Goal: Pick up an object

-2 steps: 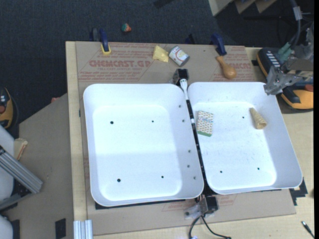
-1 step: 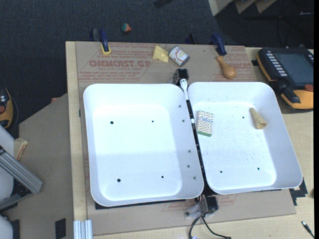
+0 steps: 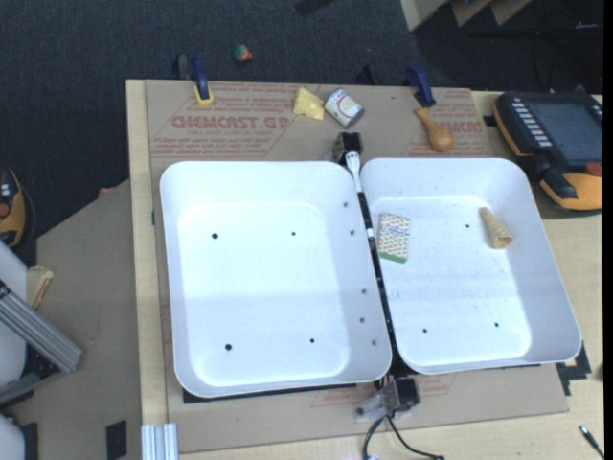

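Two shallow white plastic bins sit side by side on a brown board: the left bin and the right bin. Two loose things lie in the right bin. A flat, pale speckled packet – one, rectangular – lies just beside the wall shared with the left bin, its long axis running near to far. A single tan cone lies towards the far right side, well apart from the packet, on a diagonal from far-left to near-right. On the board beyond the bins are one yellow wedge, one small white box, one rounded wooden piece and two blue clamps.
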`<state>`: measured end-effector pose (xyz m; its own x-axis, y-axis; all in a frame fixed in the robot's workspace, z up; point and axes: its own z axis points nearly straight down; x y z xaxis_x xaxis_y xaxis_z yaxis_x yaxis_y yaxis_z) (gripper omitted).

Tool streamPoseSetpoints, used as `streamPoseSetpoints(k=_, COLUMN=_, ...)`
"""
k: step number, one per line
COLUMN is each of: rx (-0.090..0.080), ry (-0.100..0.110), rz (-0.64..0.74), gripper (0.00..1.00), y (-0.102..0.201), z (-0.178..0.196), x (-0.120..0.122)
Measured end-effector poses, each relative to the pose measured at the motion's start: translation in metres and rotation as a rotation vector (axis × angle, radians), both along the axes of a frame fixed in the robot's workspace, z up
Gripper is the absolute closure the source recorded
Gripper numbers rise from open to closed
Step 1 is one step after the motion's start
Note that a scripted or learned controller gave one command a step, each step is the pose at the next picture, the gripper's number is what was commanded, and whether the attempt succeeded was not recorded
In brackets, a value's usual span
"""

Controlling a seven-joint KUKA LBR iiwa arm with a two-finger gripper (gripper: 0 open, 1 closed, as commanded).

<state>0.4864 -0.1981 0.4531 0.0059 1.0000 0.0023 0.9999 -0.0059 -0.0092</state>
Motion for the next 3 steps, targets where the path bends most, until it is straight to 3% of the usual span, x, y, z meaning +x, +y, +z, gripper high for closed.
streamPoseSetpoints(k=1, rx=-0.007, ry=-0.02, rz=0.008, gripper=1.0, y=0.014, z=0.075, x=0.004)
streamPoseSetpoints(k=2, rx=0.0, ry=0.001, rz=0.002, gripper=1.0, y=-0.021, z=-0.033, x=-0.008)
streamPoseSetpoints(k=3, rx=-0.003, ry=-0.009, rz=0.007, gripper=1.0, y=-0.026, z=-0.043, x=0.016)
